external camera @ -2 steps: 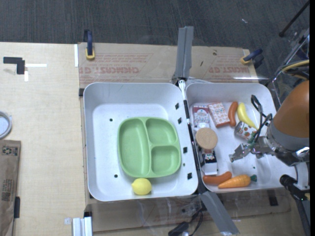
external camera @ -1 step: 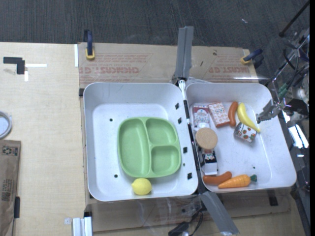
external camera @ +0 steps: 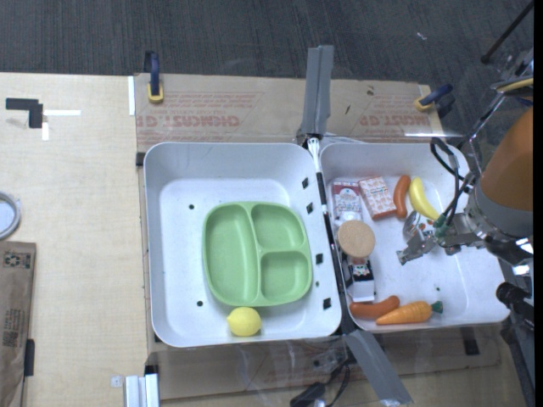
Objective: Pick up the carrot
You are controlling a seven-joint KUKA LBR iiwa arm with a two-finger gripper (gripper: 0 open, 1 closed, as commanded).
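Carrot (external camera: 405,314): lay at gripper's (external camera: 413,242) six o'clock (finger state indeterminable); advised descending over its midsection, across the long axis.

claw (external camera: 412,242) over right bin (external camera: 475,308) | carrot (external camera: 409,314) near front wall

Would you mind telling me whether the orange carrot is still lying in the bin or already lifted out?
Still in: the orange carrot with green top lies flat near the front wall of the right-hand white bin, apart from the hand.
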